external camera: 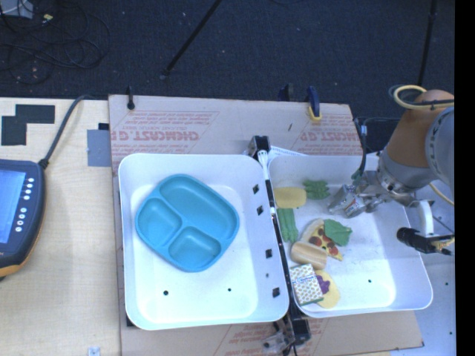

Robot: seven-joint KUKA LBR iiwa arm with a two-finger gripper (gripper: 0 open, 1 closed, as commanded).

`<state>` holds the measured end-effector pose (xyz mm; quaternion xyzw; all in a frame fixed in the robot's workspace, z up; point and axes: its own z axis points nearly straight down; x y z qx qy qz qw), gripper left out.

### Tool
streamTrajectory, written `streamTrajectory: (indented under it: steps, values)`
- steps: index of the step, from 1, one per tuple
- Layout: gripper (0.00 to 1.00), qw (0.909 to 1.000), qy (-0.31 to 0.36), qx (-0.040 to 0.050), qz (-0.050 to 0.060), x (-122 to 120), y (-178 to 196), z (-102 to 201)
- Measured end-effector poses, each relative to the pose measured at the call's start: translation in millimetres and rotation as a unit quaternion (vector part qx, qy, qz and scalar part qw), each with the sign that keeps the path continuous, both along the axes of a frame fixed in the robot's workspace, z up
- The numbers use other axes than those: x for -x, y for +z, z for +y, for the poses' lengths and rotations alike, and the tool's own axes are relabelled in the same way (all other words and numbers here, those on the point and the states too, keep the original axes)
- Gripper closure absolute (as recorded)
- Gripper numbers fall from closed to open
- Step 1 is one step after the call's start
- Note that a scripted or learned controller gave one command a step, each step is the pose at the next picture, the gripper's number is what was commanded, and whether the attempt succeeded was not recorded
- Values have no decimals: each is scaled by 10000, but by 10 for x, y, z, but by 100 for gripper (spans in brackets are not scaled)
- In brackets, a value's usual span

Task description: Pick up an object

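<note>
Gripper (349, 202) hung low over the right bin (404, 288), its fingers apart with nothing between them. Toys lay along that bin's left side: a pizza slice (323, 241), a green leaf (338, 232), a yellow block (289, 196). A blue tray (186, 222) sat in the left bin (141, 302).

Two bins sit side by side on a board (223, 128); the left bin (141, 288) holds a plate (187, 222), lying left of its middle; the right bin (393, 288) holds the toys, crowded toward its left wall; a block (289, 196) lies at the back, a leafy piece (315, 189) just right of it; a bean pod (287, 225) lies in front of the block; a pizza slice (324, 241) lies right of the pod, a leaf (338, 232) on its right edge; a bun (308, 254) touches the slice in front; a packet (305, 283) lies nearest the front wall; the gripper (350, 202) hangs behind the leaf, right of the leafy piece; a tablet (15, 213) lies far left of the bins.
</note>
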<state>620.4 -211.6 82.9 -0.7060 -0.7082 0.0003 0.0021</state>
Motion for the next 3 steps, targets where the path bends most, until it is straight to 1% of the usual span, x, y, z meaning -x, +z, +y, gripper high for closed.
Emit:
streamTrajectory:
  steps: [1, 2, 3]
  values:
    - [100, 10000, 13, 6, -4, -4, 138, -6]
    - [100, 10000, 5, 12, -38, -149, 895, 414]
    - [100, 10000, 35, -15, -3, -95, 1046, 1540]
